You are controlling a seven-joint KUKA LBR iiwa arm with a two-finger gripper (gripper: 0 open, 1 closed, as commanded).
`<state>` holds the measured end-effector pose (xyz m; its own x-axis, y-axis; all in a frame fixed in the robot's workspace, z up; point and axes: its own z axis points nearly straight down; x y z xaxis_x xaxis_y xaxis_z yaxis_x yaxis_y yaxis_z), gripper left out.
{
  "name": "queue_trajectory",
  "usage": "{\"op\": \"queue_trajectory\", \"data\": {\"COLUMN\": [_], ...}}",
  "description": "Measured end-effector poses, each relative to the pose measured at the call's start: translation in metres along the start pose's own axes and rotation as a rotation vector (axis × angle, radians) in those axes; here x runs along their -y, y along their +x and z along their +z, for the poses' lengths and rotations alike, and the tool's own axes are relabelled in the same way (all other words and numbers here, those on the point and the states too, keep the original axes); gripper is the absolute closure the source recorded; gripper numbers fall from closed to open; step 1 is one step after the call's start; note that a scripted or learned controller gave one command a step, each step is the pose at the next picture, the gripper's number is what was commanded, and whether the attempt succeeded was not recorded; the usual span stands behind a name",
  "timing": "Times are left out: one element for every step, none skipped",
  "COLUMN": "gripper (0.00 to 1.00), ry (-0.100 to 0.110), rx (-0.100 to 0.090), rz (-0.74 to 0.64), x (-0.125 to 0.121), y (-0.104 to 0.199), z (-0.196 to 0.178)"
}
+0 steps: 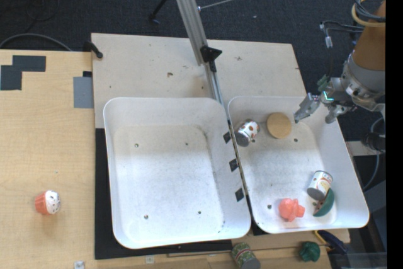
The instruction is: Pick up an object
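The right bin [302, 223] holds several small objects. A tan round disc [279, 125] lies near its far edge, with a small white and red piece [247, 131] to its left against the divider. A white can [319, 185], a dark green piece [325, 205] and a pink lump [290, 209] sit near the front right corner. My gripper [320, 109] hangs over the far right edge of this bin, right of the tan disc, open with nothing between its fingers.
The left bin [119, 135] stands beside the right one. A slanted metal rail [189, 9] runs from the back down to the divider. A red and white toy [47, 203] lies on the wooden table at left. Two green objects [308, 251] lie below the right bin.
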<state>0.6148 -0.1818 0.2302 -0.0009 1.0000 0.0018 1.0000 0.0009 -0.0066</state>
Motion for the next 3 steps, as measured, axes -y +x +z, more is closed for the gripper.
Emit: {"op": "queue_trajectory", "data": {"gripper": [0.0,0.0,0.0], "ry": [-0.004,0.002,0.002], "rx": [0.001,0.0,-0.001], "rz": [-0.002,0.001,-0.003], "x": [-0.001,0.003,0.0], "y": [0.0,0.0,0.005], "z": [-0.002,0.062,0.125]}}
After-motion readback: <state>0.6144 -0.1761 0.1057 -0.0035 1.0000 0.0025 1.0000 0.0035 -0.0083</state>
